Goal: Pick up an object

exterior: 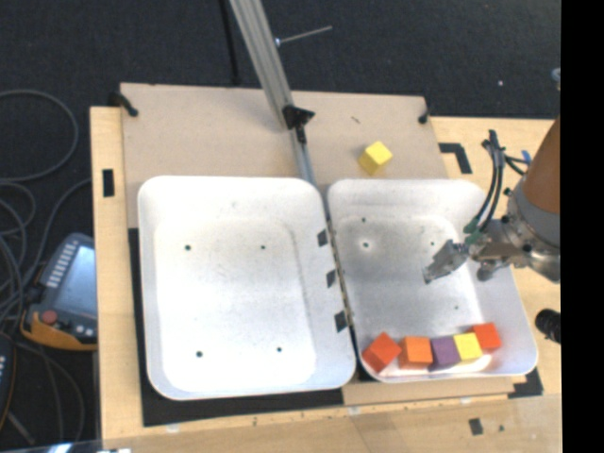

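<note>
Lower gripper (442,264), finger gap hard to tell, toward near row, squarely over red-orange foam cube (382,350) in right white bin (406,196).

Two white bins are being seen side by side, the left bin (236,281) and the right bin (401,215). The gripper (444,262) is being held over the right bin. Five blocks (432,349) are lying along its near edge. A yellow block (375,157) is resting on the bench (208,130) beyond it.
</note>
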